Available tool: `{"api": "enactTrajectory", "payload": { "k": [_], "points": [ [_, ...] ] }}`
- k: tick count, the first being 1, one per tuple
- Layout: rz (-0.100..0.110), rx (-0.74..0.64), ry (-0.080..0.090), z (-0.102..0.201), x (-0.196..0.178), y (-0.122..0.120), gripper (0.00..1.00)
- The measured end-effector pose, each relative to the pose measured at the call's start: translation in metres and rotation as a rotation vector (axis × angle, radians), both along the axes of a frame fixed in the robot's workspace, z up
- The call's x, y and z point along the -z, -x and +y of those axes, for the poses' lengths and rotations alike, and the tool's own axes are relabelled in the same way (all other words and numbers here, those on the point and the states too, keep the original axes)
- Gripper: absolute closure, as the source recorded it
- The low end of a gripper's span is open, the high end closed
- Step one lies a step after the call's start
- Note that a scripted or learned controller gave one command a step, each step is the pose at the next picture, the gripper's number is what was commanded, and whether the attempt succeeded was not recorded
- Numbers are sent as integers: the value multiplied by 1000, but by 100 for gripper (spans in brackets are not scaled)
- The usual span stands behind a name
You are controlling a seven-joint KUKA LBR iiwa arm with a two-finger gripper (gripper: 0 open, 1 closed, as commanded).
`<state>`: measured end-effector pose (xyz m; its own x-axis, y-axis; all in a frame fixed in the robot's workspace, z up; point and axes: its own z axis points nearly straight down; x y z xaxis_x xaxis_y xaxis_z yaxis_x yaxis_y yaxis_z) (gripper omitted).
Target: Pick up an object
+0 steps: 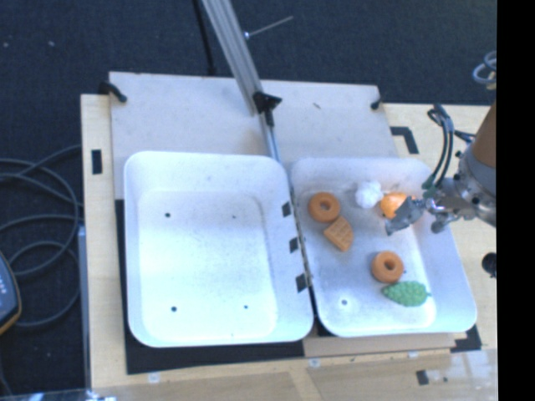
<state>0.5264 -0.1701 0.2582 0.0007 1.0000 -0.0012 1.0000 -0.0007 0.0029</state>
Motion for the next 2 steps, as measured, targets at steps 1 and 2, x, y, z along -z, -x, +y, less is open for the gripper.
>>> {"api": "enactTrajectory", "payload": {
  "k": [1,2],
  "points": [
    [9,3,-2,-36,87,11,0],
    [2,0,-1,-34,83,9,0]
  ]
}}
